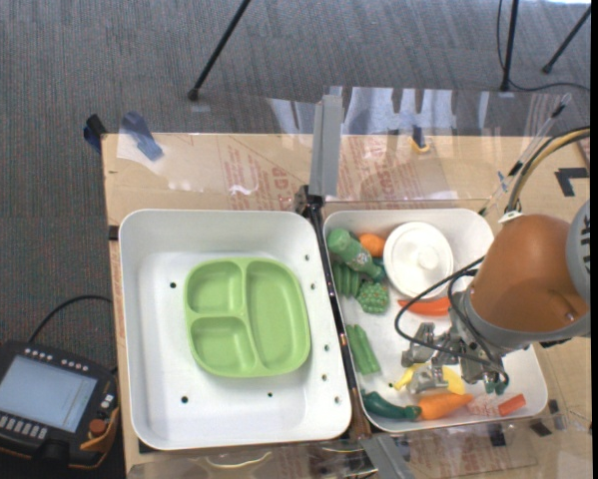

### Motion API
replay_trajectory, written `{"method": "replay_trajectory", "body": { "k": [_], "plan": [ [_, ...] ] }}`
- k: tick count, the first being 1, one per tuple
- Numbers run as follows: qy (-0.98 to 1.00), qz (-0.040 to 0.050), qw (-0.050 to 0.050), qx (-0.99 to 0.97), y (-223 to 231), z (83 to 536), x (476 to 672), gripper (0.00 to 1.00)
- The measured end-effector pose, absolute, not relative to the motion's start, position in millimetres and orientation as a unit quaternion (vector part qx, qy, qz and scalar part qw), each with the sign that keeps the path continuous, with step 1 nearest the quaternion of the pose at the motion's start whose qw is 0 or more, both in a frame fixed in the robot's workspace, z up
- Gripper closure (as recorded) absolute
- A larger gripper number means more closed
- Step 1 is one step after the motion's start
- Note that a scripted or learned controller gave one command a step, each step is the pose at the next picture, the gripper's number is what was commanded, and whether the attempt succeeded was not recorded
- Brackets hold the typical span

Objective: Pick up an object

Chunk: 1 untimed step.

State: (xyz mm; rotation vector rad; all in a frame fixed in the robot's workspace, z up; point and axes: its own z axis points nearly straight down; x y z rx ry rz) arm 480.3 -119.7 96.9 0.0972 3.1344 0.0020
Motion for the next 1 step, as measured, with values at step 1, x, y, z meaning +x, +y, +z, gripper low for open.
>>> {"method": "replay_trajectory", "body": {
  "k": [1],
  "plan": [
    [0.997,0.0005,0.004,0.078,-59.8,249.2,489.4,1.00]
  ]
}}
